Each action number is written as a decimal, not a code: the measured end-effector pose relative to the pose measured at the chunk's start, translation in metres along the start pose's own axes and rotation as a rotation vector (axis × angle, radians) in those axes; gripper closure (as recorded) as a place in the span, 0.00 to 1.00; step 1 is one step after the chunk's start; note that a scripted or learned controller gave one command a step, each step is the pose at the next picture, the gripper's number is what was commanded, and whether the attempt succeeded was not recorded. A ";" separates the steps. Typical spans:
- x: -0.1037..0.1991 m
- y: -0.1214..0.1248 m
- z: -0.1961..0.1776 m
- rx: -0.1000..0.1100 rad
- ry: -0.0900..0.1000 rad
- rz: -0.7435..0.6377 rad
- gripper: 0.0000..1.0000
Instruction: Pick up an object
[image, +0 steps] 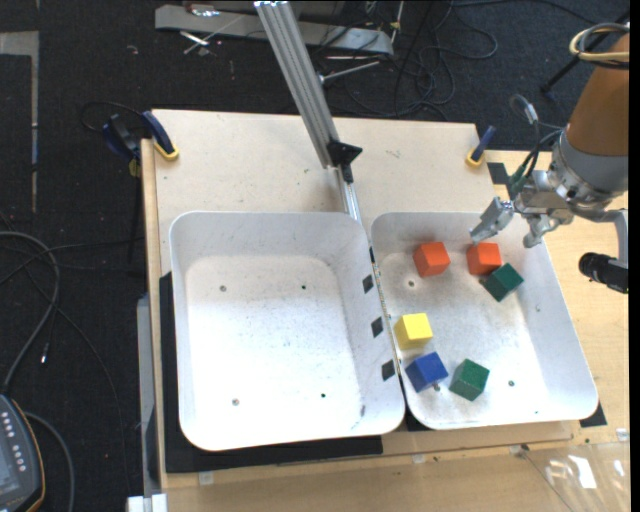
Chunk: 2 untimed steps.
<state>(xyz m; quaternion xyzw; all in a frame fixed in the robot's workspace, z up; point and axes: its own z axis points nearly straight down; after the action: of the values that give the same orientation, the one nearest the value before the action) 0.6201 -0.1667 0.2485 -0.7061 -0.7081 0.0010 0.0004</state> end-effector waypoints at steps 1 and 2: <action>-0.018 0.031 0.009 -0.005 -0.002 0.001 0.00; -0.017 0.031 0.009 -0.003 -0.001 0.000 0.00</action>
<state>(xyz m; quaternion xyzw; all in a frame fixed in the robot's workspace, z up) 0.6507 -0.1836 0.2398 -0.7062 -0.7081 0.0004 -0.0011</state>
